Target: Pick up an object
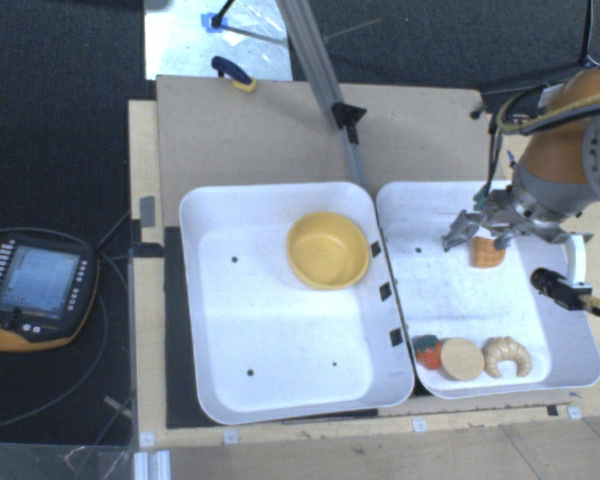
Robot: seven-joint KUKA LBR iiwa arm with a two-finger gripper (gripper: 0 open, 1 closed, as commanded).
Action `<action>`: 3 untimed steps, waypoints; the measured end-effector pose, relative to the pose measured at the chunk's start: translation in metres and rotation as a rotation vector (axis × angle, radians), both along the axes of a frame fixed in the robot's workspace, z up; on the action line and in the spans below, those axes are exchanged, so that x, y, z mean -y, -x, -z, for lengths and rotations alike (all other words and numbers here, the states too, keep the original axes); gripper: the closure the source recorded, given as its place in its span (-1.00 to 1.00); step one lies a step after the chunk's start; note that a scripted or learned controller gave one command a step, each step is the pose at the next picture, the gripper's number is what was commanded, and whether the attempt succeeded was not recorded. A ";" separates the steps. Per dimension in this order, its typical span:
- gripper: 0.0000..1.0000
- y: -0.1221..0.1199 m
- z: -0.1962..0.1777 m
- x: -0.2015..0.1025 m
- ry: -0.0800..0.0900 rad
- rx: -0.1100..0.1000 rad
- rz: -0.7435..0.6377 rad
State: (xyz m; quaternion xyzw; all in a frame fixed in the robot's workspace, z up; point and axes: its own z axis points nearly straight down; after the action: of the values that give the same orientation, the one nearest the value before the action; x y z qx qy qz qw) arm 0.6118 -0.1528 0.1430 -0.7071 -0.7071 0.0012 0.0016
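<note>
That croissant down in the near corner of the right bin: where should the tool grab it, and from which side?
Grip the croissant across its thick middle, coming straight down from above. It lies flat as an arch with both tips curling toward the bin's near wall, so the middle looks the fullest part. Set the fingers front to back, since the round tan piece sits close on its left and would likely block a sideways approach.
</note>
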 end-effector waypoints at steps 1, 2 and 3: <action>-1.00 -0.001 0.049 0.001 0.003 0.007 0.000; 1.00 -0.003 0.036 0.001 0.003 0.012 0.000; 1.00 -0.011 -0.018 0.008 0.002 0.009 0.000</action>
State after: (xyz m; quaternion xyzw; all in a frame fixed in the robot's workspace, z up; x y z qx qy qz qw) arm 0.6233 -0.1604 0.1613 -0.7070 -0.7073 -0.0015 -0.0023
